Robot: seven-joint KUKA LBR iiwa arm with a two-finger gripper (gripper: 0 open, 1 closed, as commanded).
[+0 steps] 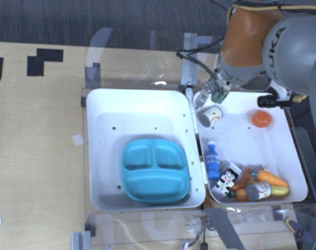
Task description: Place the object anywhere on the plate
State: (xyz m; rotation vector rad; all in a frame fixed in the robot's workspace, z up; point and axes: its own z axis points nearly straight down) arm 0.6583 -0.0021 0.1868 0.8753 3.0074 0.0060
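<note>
Carrot point(275, 179) (orange), blue plate point(155, 170)

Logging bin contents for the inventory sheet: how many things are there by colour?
Blue: 2, the plate and bottle
Orange: 2, the round fruit and carrot
White: 1, the mug
Total: 5, leaving out the unclear front-corner pile.

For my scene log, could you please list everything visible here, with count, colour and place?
bins: two, white, side by side on the bench
plate: one, light blue, sectioned, left bin
mug: one, white, right bin, upper left
round object: one, orange, right bin, upper right
bottle: one, blue, right bin, left edge
toy pile: several, mixed colours including an orange carrot, right bin, near corner
arm: one, grey and orange, above right bin
gripper: one, over the mug
</note>
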